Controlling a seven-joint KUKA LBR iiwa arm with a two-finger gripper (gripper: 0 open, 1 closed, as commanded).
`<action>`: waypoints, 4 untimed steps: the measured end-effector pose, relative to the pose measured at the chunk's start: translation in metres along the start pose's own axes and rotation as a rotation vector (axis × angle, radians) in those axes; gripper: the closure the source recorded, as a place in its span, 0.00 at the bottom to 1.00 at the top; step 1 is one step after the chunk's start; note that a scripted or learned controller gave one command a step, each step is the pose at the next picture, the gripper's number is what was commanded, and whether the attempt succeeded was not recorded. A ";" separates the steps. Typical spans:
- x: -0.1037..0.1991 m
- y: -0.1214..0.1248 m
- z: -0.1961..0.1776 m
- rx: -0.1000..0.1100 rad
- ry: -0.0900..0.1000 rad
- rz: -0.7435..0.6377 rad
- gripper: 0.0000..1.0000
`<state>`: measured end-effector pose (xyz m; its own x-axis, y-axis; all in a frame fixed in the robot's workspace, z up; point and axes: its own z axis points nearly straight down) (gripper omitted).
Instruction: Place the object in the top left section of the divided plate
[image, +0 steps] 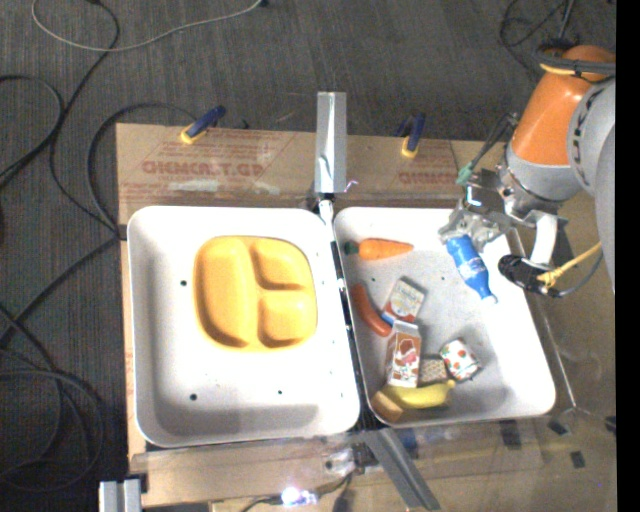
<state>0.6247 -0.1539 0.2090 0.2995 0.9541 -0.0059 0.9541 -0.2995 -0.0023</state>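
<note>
**Gripper over the right bin with a blue bottle at its fingers**

The arm (565, 120) reaches in from the right and ends over the upper right part of the right bin (520, 375). The gripper (472, 222) points down at the top end of a blue bottle (471, 263). The bottle's cap end lies between the fingers, which appear closed on it; the view is too coarse to confirm firm contact on both sides. The bottle slants down and to the right from the gripper, its lower end near the bin's right wall.

Other items in the right bin:
- a carrot (384, 249) near the top left corner;
- a sausage (370, 311) along the left wall;
- a small carton (405, 299) and a taller carton (404, 358) near the centre;
- a banana (416, 397) at the bottom;
- a strawberry-print box (459, 360) beside the banana.

The left bin (160, 400) holds the yellow plate (256, 291), well apart from the bottle. The plate has one long section on its left and two smaller sections on its right.
</note>
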 end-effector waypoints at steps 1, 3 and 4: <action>0.058 -0.051 0.025 0.004 0.005 0.135 1.00; 0.223 -0.081 0.007 0.002 0.004 0.056 1.00; 0.231 -0.066 0.025 0.000 0.000 -0.038 1.00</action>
<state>0.6311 0.0856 0.1823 0.2627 0.9649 -0.0059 0.9649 -0.2627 -0.0026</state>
